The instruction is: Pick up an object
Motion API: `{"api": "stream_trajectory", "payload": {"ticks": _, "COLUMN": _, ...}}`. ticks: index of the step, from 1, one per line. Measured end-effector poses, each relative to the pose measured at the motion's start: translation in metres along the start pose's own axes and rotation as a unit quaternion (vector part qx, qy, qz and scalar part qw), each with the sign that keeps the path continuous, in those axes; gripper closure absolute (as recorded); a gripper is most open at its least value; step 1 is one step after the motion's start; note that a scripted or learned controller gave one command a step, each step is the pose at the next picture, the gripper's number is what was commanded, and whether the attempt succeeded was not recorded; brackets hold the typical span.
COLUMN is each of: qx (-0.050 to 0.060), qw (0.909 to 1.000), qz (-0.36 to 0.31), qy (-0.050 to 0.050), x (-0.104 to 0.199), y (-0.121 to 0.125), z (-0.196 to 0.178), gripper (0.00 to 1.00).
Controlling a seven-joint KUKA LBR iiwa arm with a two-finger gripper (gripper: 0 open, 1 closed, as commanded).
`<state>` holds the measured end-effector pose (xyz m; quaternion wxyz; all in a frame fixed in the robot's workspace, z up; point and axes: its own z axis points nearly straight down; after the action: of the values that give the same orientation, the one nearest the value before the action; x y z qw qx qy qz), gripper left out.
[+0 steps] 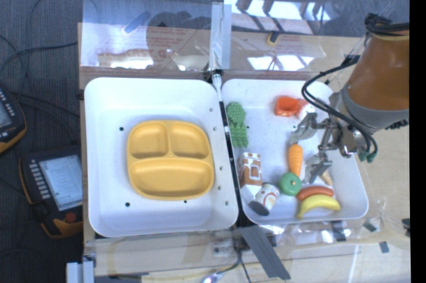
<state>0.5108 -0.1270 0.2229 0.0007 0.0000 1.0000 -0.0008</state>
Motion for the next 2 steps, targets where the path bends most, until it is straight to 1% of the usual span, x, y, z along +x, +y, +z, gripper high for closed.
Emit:
{"api": "stream_trajectory", "payload": {"ticks": 1, "qx": 0.000, "qw": 0.9974, "qz": -0.073, "qy": 0.001, "x": -0.031, "y": -0.040, "z": 0.104, "gripper": 0.00}}
{"api": "stream_trajectory", "payload": {"ticks": 2, "qx": 0.001, "qw": 0.9985, "qz": -0.054, "qy": -0.004, "x": -0.035, "y": -0.035, "z": 0.133, "gripper": 0.00}}
